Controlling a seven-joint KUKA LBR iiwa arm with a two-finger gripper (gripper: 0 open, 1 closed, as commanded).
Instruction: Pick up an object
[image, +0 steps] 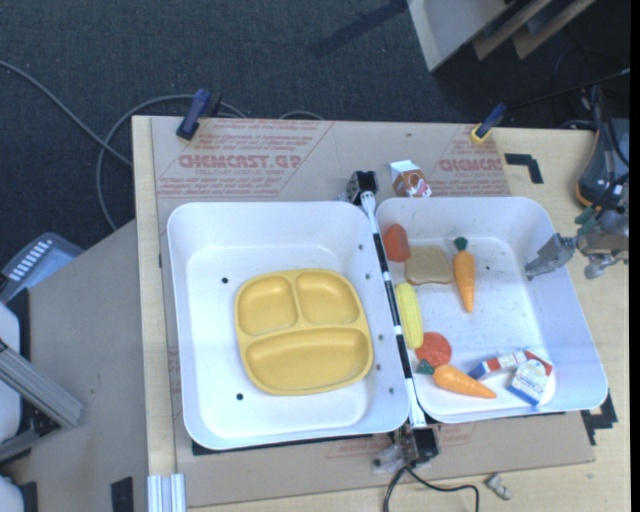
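From the overhead camera view, the pick has not happened yet: the gripper (556, 252) sits at the right rim of the right bin (560, 330), above the wall and well apart from every item. Its fingers appear spread and nothing lies between them. By the look of it, the whole job is still ahead: choose a thing, come down, close, lift.

The right bin holds all the candidates. An upright carrot (465, 280) lies near the middle, touching a slice of toast (430, 266), with a red-orange piece (397, 243) beside that at the left wall. A corn cob (408, 314) runs along the divider, a tomato (434, 348) just below it, and a second carrot (463, 381) lies slanted at the front. A small milk carton (530, 380) and a blue-and-white packet (498, 365) rest in the front right corner.

The left bin (200, 300) carries a yellow divided plate (303, 330), its three compartments bare. Another small carton (409, 180) stands outside, behind the bins.
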